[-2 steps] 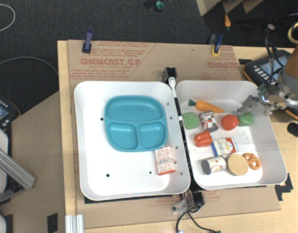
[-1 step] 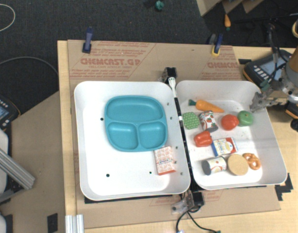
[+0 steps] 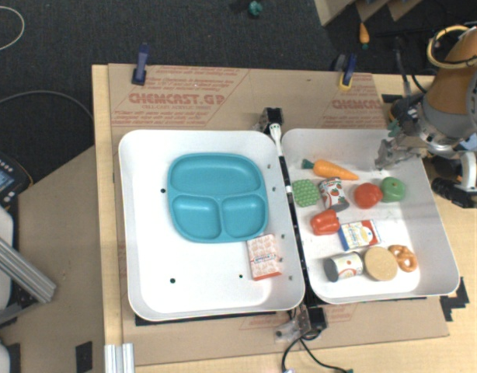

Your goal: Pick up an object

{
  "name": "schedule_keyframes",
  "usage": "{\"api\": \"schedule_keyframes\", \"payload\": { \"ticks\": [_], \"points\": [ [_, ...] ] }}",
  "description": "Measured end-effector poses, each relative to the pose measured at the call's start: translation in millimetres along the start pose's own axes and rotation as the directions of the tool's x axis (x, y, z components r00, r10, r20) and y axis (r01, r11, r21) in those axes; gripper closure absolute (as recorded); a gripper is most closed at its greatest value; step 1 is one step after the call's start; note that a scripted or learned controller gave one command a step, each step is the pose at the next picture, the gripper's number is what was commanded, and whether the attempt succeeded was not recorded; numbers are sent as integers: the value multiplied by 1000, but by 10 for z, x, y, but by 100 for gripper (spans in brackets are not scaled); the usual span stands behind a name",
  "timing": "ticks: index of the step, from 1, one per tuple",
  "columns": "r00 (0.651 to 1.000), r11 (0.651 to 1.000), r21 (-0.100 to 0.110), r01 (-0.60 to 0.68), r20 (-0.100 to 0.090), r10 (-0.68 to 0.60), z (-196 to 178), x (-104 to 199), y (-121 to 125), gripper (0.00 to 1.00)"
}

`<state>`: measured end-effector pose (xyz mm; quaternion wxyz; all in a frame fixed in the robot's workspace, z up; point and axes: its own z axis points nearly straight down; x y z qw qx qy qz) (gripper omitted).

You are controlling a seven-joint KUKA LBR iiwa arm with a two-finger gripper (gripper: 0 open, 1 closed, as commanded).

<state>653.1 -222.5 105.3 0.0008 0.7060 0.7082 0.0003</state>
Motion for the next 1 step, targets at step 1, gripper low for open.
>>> {"api": "schedule_keyframes", "payload": {
  "ticks": [1],
  "points": [
    [1000,1000,5,2,-4,-2,12,658,-130,100]
  ]
}}
